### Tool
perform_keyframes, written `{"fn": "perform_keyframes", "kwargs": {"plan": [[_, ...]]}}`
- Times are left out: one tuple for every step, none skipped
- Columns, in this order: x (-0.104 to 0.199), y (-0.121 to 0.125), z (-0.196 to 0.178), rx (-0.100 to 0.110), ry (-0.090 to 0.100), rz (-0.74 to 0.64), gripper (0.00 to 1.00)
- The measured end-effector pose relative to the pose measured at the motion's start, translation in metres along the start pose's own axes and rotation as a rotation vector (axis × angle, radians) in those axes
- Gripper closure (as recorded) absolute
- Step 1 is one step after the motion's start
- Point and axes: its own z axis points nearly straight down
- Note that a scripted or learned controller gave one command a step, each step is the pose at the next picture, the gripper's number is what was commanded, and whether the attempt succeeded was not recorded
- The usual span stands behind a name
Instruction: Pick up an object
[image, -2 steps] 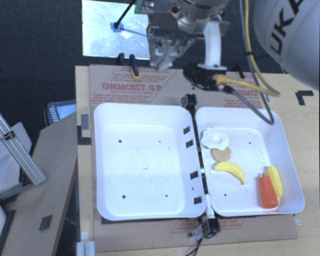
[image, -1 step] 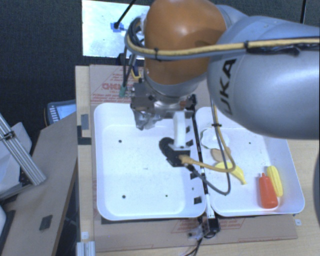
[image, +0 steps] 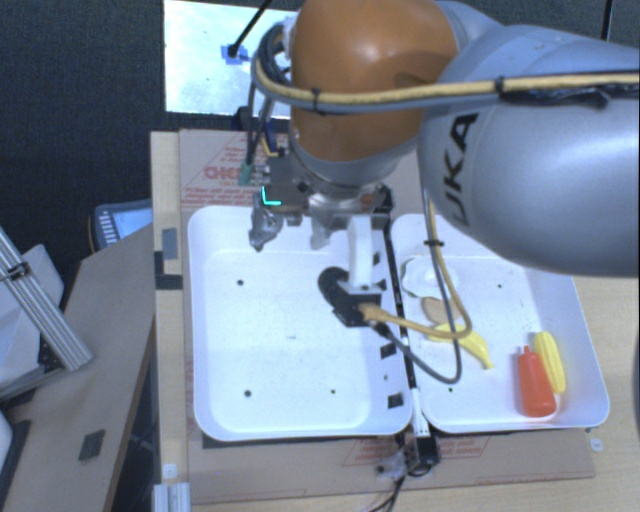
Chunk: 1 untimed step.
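Two white bins on the bench, sharing a middle rim: left bin (image: 250, 340) and right bin (image: 505, 300). You have one arm (image: 520, 150) coming in from the right, its bulk covering the far part of the right bin.

Gripper (image: 291, 240): hangs over the far end of the left bin, toward the middle rim. Two fingers counted, one dark and one pale. They stand apart with bare bin floor showing between them, and nothing is gripped.

Your pickable things all lie in the right bin. Five counted:
- One orange bottle-shaped piece (image: 535, 385), lying lengthwise toward the near right corner.
- One yellow ribbed piece (image: 550, 360), close along the orange one's right side. Touching or just apart, cannot tell.
- One yellow curved piece (image: 478, 350), banana-like, around mid-bin.
- One tan flat piece (image: 433, 308), just beyond the curved one, nearer the middle rim.
- One white piece (image: 418, 272), farther back, hard to read against the white floor.

By colour: one orange, two yellow, one tan, one white. All five sit across the middle rim from the gripper, the orange and ribbed pair farthest from it.
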Motion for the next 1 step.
{"fn": "perform_keyframes", "kwargs": {"plan": [[-0.0001, 0.0465, -0.1244, -0.015, 0.005, 0.001, 0.0]]}}
